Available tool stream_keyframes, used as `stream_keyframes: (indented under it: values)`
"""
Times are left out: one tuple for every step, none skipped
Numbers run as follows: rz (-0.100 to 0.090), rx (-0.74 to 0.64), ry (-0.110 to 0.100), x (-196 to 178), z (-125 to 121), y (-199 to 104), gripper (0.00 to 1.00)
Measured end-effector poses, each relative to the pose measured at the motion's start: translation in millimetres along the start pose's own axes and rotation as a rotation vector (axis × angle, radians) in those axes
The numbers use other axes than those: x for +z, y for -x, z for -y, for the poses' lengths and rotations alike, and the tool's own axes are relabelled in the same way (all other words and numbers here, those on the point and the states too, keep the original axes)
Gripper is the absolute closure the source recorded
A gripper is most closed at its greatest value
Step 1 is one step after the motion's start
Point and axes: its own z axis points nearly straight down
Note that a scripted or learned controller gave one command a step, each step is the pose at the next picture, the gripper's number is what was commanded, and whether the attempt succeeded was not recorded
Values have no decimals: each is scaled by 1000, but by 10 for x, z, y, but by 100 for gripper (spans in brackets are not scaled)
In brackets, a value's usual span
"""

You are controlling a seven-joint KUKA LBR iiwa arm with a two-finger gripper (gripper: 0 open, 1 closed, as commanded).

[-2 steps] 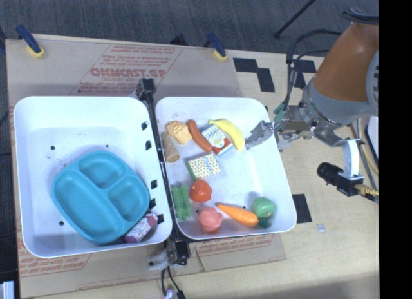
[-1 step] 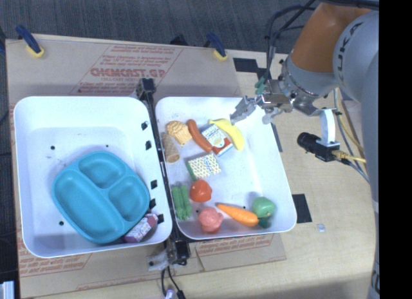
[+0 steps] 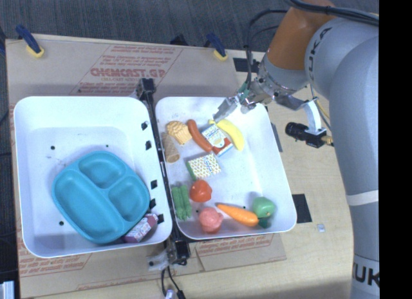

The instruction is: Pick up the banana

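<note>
The yellow banana (image 3: 232, 134) lies in the right bin (image 3: 278, 162), near its upper right corner, next to a small red carton (image 3: 219, 139). My gripper (image 3: 226, 109) hangs just above and to the left of the banana's upper end, pointing down-left from the orange-banded wrist (image 3: 297, 30). Its fingers (image 3: 222, 111) look slightly apart, and nothing is between them.
The right bin also holds a hot dog (image 3: 199, 135), a bread piece (image 3: 177, 131), a patterned packet (image 3: 204, 165), a tomato (image 3: 200, 191), a carrot (image 3: 238, 214), a green pepper (image 3: 262, 207) and a green pod (image 3: 181, 202). A blue divided plate (image 3: 100, 194) fills the left bin (image 3: 38, 124).
</note>
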Motion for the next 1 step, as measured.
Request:
stream_keyframes:
  values:
    - [3, -239, 9, 875, 93, 334, 0]
